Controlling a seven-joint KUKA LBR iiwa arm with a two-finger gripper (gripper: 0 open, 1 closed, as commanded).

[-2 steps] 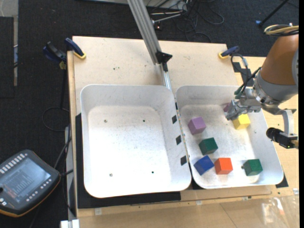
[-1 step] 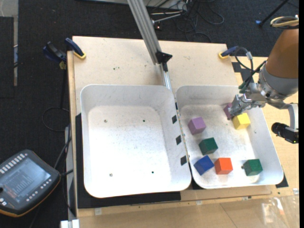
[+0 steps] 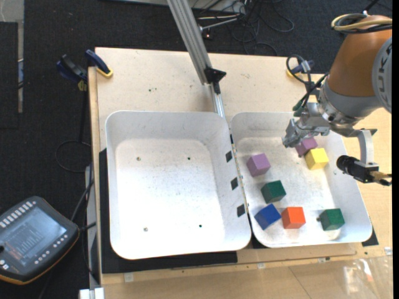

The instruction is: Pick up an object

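Blocks lie in the right bin [image 3: 349,198]; the tool [image 3: 298,136] is down at a purple block [image 3: 306,146] beside the yellow one [image 3: 317,158], far right. This looks like the grasp step; next comes a clean lift. Whether the tool is closed or gripping, I cannot tell.

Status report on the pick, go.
Gripper low in right bin, beside a purple block. Grip unconfirmed. Yellow block touching it.

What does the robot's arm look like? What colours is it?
The arm is fat and round, orange-brown at the top with a grey band below. Its tool is small, grey and metal, and thin cables loop beside the wrist.
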